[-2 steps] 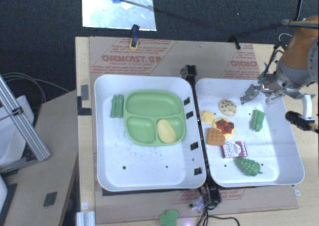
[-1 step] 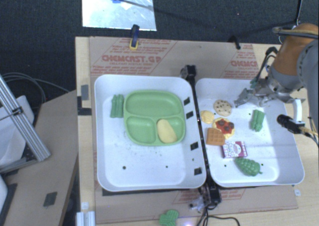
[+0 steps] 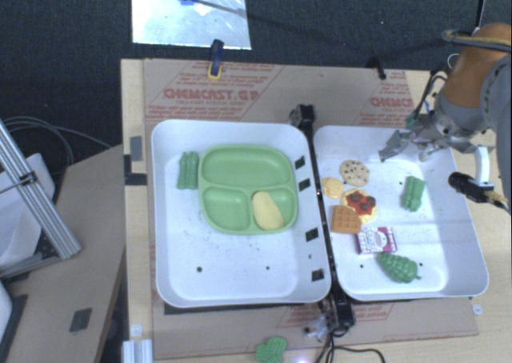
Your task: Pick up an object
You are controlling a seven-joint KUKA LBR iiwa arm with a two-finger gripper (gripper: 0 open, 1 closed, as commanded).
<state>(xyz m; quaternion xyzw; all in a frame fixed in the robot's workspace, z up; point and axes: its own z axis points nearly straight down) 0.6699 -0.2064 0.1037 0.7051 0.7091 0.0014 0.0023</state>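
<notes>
White plastic makes up both shallow bins in the camera view, and the right bin [image 3: 456, 273] carries the loose pieces the task could take. The gripper [image 3: 406, 144] hangs over that bin's twelve-o'clock edge, toward one o'clock, with the grey arm [image 3: 472, 93] and its orange band coming in from three o'clock. Whether it stands open or closed I cannot tell; it looks empty, with no item seen at its tip.

Nearest to it is the cookie [image 3: 353, 172], lying at about seven o'clock from the gripper and a little apart from the rest. The green pickle-like piece [image 3: 413, 193] lies at six o'clock from the gripper, alone on bare floor, which I judge the easiest target since nothing crowds it. The waffle [image 3: 346, 219] and the red-topped piece [image 3: 361, 203] touch each other near the bin's nine-o'clock wall, so a descent there risks nudging both. The small pink packet [image 3: 376, 239] and the green bumpy piece [image 3: 398, 267] sit toward six o'clock.

The left bin [image 3: 172, 273] holds a green divided plate [image 3: 240, 168] with a yellow piece [image 3: 268, 210] in it, and a green stalk [image 3: 188, 170] beside the plate at nine o'clock.

A good try probably centres over one lone piece, aligns across its narrow side, and comes straight down.
</notes>
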